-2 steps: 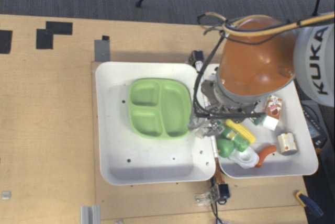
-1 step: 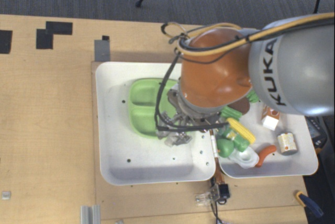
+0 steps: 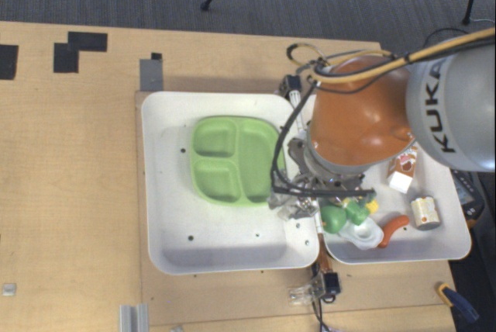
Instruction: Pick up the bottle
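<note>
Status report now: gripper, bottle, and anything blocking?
Gripper low over the bins' shared edge, grip unclear. Green bottle in right bin, partly under arm. Green tray in left bin.

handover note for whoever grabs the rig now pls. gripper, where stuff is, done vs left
Gripper: low over the seam between the two bins, under the orange wrist band; can't tell whether it is open or shut, nothing seen held.
Left bin: green divided tray.
Right bin: green and white bottle-like item among clutter just right of the gripper, partly hidden by the arm; red piece, small tan block.
Done: arm is down at the clutter.
Left: grasp and lift of the bottle not confirmed.
</note>
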Motion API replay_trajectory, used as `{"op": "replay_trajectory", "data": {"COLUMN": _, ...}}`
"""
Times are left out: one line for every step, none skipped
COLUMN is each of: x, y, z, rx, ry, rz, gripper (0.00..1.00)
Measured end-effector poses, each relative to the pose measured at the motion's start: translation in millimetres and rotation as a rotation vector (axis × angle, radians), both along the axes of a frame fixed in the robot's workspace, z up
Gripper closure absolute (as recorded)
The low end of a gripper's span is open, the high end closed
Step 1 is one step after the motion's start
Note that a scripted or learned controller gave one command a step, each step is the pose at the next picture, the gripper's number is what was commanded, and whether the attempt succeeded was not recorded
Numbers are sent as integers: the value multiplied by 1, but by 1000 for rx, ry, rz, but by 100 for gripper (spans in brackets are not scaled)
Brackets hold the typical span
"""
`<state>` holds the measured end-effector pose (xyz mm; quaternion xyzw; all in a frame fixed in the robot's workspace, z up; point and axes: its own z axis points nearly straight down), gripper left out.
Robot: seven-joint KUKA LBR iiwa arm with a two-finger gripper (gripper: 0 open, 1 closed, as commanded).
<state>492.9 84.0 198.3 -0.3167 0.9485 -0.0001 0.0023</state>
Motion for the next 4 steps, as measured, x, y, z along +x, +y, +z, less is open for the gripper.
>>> {"op": "replay_trajectory", "data": {"x": 6, "y": 23, "z": 74, "rx": 1, "ry": -4, "rz": 151, "gripper": 100}}
{"op": "replay_trajectory", "data": {"x": 6, "y": 23, "z": 74, "rx": 1, "ry": -3, "rz": 151, "gripper": 0}}
{"op": "replay_trajectory", "data": {"x": 8, "y": 24, "z": 85, "rx": 3, "ry": -10, "rz": 149, "gripper": 100}}
{"op": "replay_trajectory", "data": {"x": 20, "y": 121, "z": 109, "rx": 2, "ry": -3, "rz": 311, "gripper": 100}}
